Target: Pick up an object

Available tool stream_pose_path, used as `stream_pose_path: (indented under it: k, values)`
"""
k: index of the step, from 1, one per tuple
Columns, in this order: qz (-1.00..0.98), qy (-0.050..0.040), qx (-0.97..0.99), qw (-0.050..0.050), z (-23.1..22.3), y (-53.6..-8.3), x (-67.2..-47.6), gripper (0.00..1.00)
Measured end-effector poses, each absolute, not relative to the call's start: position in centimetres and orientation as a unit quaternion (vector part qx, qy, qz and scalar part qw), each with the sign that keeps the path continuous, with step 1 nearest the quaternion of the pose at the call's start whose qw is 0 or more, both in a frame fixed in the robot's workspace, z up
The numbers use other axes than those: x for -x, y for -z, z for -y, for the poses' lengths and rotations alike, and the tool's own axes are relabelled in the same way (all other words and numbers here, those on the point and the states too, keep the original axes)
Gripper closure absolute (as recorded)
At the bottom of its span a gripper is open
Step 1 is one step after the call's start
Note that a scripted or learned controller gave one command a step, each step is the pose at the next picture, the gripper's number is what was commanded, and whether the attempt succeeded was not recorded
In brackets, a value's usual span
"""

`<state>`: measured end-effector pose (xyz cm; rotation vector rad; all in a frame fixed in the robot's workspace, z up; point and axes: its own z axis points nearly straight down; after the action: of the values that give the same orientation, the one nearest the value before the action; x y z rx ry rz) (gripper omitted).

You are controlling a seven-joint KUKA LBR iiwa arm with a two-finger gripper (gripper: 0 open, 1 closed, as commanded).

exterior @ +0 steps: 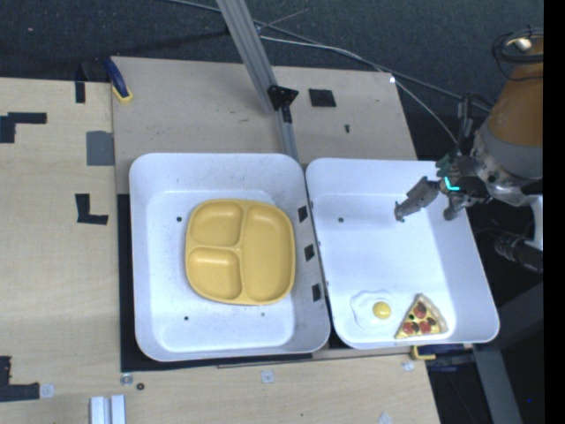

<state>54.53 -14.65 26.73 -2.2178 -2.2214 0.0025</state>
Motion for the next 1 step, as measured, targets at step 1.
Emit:
stream_pose_path:
  k: [1]
  values:
    - [0.708, -0.0004, 0.706, 0.001, 14.66, -26.78, -54.56, 0.0]
